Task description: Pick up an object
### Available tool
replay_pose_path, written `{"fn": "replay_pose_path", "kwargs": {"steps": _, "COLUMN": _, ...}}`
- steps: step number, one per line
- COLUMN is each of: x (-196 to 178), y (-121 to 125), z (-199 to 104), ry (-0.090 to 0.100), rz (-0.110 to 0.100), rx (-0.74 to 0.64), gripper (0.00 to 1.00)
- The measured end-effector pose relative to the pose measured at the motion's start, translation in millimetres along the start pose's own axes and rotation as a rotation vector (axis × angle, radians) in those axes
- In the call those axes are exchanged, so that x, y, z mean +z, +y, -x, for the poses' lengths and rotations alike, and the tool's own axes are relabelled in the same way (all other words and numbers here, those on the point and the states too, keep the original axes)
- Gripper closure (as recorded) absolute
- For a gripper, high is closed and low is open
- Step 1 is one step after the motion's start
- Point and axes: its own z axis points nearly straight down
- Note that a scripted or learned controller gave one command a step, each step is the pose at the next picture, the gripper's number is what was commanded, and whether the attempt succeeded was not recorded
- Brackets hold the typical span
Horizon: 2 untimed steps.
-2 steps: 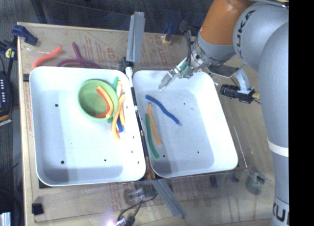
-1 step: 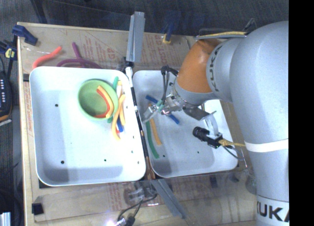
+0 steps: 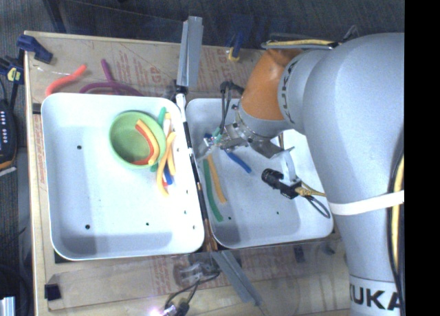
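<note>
Hangs low over the far left corner of the right bin [image 3: 275, 238], gripper [image 3: 218, 140] under the orange-banded wrist, tip turned toward the wall shared with the left bin [image 3: 103, 242]. Cannot tell from this slant whether spread or pressed together; nothing seen pinched. Nearest target: a yellow strip [image 3: 215, 178], starting just beneath the gripper and running away from it toward the bin's near rim, long axis roughly parallel to the shared wall. Just beyond it along the same line, a green strip [image 3: 214, 202], almost touching the yellow one and further from the gripper. Off to the gripper's other side, toward the arm, a short blue piece [image 3: 239, 162], lying on a diagonal. Probably calls for a short shift toward the near rim along the yellow strip, closing across its narrow width rather than along its length. Well apart across the wall, a green bowl [image 3: 132, 141] with more strips, a far longer reach.
</note>
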Motion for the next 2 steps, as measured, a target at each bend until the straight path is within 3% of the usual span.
{"fn": "replay_pose_path", "kwargs": {"steps": 1, "x": -9, "y": 2, "z": -5, "ry": 0.009, "rz": 0.0, "rx": -0.009, "gripper": 1.0}}
{"fn": "replay_pose_path", "kwargs": {"steps": 2, "x": -97, "y": 27, "z": -18, "ry": 0.022, "rz": 0.0, "rx": -0.43, "gripper": 1.0}}
